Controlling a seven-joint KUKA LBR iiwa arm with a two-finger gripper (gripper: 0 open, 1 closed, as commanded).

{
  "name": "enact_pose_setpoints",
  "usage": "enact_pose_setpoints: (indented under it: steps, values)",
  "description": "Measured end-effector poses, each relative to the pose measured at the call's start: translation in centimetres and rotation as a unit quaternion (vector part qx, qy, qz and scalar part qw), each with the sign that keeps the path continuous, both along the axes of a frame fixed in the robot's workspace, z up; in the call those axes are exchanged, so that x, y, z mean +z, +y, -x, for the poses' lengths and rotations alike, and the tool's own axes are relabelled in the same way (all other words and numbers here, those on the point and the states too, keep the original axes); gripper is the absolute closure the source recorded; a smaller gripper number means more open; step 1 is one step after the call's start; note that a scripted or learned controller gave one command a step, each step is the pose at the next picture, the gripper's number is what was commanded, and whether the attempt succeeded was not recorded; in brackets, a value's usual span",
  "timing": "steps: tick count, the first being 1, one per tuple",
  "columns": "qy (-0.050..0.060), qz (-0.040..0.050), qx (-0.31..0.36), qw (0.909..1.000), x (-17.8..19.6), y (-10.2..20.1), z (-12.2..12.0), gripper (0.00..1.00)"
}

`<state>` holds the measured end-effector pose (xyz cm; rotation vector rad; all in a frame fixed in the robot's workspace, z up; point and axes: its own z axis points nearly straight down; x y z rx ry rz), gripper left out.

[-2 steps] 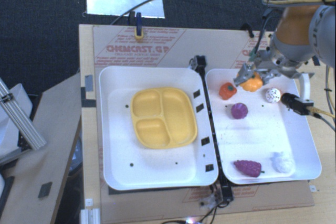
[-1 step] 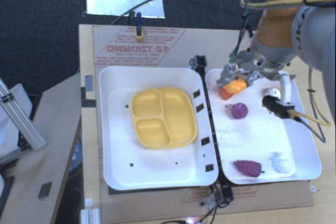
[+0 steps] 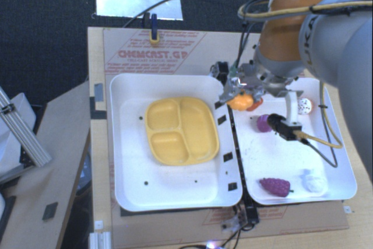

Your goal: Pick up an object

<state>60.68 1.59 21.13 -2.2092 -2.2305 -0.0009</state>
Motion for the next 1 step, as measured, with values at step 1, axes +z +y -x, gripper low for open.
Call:
enact_pose_setpoints:
  steps: [1]
  values:
    - [-0.001, -0.0005, 0.001, 1.0, 1.19, 5.77, 0.2, 1.0]
